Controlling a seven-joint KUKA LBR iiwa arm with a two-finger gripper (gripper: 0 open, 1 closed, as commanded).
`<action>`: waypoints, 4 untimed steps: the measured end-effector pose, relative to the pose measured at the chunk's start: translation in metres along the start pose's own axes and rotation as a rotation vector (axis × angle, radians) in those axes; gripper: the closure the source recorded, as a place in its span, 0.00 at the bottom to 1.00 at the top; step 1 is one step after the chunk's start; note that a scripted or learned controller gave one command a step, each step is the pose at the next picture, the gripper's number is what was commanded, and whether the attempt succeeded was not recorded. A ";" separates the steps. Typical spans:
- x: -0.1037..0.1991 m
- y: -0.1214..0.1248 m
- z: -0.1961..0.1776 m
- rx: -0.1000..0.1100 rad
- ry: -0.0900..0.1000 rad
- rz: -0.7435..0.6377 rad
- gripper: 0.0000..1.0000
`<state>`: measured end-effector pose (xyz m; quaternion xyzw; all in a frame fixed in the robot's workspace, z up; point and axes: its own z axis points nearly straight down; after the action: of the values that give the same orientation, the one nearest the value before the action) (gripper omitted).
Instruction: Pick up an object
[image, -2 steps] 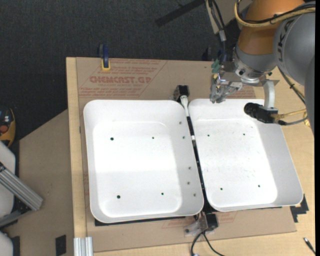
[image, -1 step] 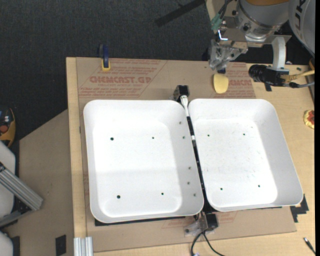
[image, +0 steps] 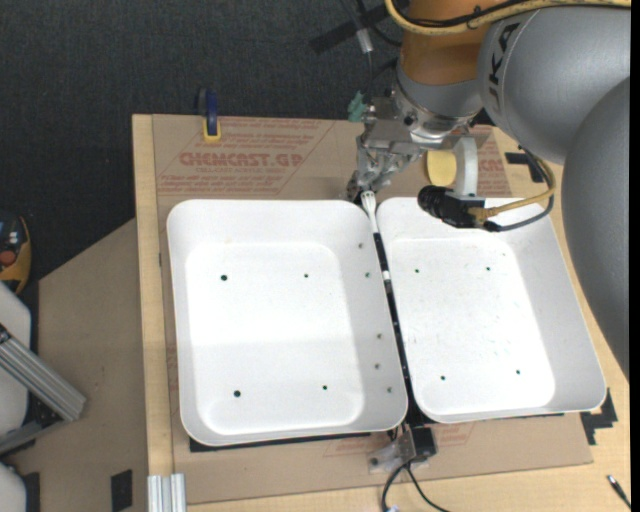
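I cannot tell how far my fingers (image: 368, 196) are parted, hanging over the far end of the seam where the left bin (image: 265, 330) meets the right bin (image: 470, 320), nor what to take, so weight and hold go unjudged.

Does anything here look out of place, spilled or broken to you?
Nothing looks spilled or damaged. The one odd thing is that the gripper sits at the far rim, right over the seam where the left bin and right bin meet, rather than above either bin's floor.
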<state>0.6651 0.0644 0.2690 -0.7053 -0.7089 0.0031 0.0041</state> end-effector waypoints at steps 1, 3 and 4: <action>-0.057 0.001 -0.070 -0.019 -0.003 0.009 1.00; -0.004 -0.019 -0.032 -0.011 -0.001 0.006 1.00; -0.010 -0.029 -0.066 -0.016 -0.001 0.006 1.00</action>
<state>0.6363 0.0546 0.3348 -0.7075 -0.7067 -0.0021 -0.0019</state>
